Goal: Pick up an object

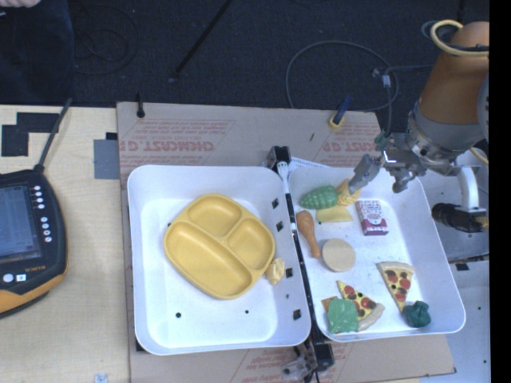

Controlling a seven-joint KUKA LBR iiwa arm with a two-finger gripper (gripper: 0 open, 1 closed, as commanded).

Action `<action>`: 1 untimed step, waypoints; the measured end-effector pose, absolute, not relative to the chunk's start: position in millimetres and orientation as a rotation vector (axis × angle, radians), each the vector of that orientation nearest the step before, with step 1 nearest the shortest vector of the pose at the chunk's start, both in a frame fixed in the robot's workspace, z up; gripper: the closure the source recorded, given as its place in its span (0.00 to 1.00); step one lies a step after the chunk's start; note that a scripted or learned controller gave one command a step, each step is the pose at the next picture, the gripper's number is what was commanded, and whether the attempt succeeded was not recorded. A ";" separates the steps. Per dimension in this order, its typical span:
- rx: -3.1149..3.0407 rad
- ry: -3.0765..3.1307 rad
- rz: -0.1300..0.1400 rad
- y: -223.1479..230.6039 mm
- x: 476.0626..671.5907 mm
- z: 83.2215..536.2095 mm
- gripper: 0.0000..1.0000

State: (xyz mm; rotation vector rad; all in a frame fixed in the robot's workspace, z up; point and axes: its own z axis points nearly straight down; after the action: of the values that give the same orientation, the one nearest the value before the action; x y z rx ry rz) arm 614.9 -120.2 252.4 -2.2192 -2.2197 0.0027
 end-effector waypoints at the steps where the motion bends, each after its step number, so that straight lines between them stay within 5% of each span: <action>1: -2.229 -2.225 0.002 -89.0 602.7 105.6 0.00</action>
State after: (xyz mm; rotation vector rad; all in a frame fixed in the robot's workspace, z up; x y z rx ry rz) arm 602.7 -89.0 105.6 -2.2292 -2.2247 0.0019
